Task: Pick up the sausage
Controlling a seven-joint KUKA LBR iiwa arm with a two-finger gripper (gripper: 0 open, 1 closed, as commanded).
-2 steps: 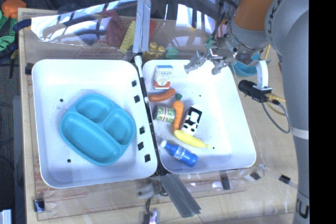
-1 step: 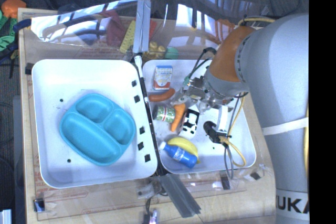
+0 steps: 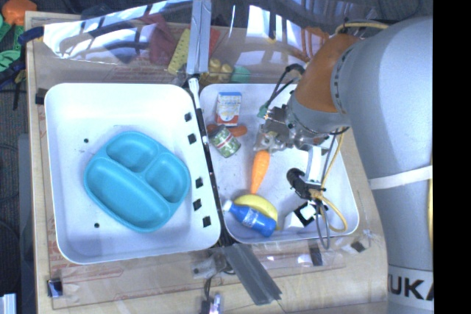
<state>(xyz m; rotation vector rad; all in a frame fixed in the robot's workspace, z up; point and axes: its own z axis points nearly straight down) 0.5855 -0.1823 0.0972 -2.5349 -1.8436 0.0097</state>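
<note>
The grey arm with its orange band reaches in from the right of the frame over the right-hand white bin (image 3: 346,191); its two-finger gripper (image 3: 271,134) sits near the bin's centre, just above the orange carrot (image 3: 259,170); whether it is open or closed I cannot tell. The small reddish-brown sausage (image 3: 237,131) lies in the bin's upper left part, touching the green-lidded jar (image 3: 225,143) (below a small white carton (image 3: 229,108)); the blue divided plate (image 3: 137,179) fills the left bin (image 3: 66,103).
</note>
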